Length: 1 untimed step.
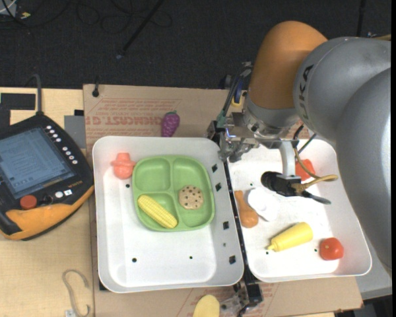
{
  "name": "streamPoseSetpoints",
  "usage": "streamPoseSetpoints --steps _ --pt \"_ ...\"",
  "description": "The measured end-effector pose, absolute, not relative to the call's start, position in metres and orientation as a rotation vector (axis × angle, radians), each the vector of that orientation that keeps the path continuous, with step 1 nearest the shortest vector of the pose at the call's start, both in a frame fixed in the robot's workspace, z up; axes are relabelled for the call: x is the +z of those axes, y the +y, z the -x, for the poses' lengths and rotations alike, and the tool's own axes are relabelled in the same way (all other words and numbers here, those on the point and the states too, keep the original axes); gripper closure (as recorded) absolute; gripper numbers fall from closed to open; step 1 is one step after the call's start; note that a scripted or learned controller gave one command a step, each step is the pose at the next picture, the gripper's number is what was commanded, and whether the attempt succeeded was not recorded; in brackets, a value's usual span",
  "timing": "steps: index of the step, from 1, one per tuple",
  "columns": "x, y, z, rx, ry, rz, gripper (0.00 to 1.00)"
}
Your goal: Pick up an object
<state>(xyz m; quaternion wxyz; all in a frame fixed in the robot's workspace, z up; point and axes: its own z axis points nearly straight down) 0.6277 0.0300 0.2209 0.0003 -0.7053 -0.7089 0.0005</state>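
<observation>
From the overhead camera I've got the gripper (232,149) low at the back of the right bin (351,264), just beside the divide between the bins, and I can't tell whether it's spread or closed, with nothing visibly in its hold. In that bin I see a yellow mustard bottle (292,236) near the front, a red tomato (330,248) just right of it, and an orange drumstick (246,210) by the left wall. In the left bin (160,269) a green divided plate (173,177) carries a corn cob (157,211) and a cookie (191,197) in separate front compartments, with a pink toy (122,166) just beside its left rim.
</observation>
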Motion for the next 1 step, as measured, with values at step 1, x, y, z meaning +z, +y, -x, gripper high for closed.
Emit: streamPoseSetpoints --steps 1 --pt "0.2312 0.0253 -0.6094 0.004 -2.216 2.222 1.00"
